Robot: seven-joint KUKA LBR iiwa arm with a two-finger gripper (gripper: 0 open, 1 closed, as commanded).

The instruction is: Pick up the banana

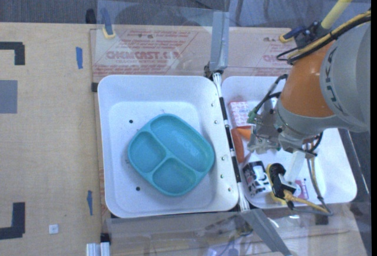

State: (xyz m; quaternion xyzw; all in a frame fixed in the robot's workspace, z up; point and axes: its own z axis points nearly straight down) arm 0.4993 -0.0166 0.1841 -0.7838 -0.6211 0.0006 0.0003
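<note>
- The claw (263,142) hangs low over the left half of the right bin (343,173), under the grey wrist and its orange band (303,87).
- The wrist hides the tips from above, so I cannot tell how far open the claw is, nor whether it has hold of anything.
- The claw's metal body sits just beside a long orange thing (238,142) that lies along the bin's left wall. Whether the two touch cannot be told.
- Where the banana lies cannot be told. The arm covers the middle of the right bin, and no yellow shape there can be read for certain as fruit, so neither its look nor its place relative to the claw can be given.
- A pink-and-white patterned packet (238,111) lies at the far end of the orange thing, near the bin's back left corner.
- A small black-and-white box (254,178) lies toward the front of the bin, near the claw on its front side.
- A flat pink item (302,190) lies at the bin's front edge, to the right of that box.
- The left bin (112,131) holds a teal plate (171,155) with three compartments, lying flat and turned at a slant.
- Both bins rest on the pale wooden bench (47,131), which bears strips of blue tape (79,57).
</note>
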